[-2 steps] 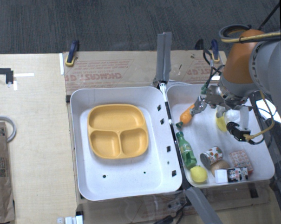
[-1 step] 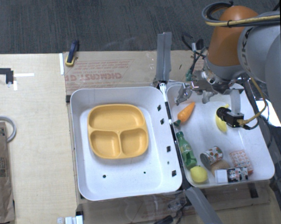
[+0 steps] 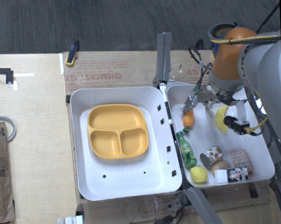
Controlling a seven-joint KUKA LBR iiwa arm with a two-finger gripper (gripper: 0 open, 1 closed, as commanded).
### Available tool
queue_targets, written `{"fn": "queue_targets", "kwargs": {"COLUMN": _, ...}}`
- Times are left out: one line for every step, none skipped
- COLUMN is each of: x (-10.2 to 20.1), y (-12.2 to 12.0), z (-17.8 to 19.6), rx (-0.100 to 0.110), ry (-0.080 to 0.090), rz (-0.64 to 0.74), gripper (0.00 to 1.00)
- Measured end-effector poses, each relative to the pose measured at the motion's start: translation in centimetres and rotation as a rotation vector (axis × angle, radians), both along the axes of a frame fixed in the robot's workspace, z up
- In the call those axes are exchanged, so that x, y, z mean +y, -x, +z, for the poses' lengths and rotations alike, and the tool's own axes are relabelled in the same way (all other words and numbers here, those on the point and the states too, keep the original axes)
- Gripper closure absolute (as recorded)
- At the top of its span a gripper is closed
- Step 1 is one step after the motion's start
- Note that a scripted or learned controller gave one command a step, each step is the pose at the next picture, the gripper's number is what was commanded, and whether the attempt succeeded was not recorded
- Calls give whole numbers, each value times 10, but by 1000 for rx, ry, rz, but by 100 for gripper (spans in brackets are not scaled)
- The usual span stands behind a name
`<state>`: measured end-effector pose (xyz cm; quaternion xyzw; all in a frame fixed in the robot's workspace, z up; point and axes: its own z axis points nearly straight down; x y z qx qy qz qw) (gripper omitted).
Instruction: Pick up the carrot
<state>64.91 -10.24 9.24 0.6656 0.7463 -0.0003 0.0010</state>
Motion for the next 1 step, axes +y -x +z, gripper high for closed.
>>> {"fn": "queue_targets", "kwargs": {"x": -1, "y": 0, "z": 10, "rx": -1, "ry": 1, "rz": -3, "gripper": 100}}
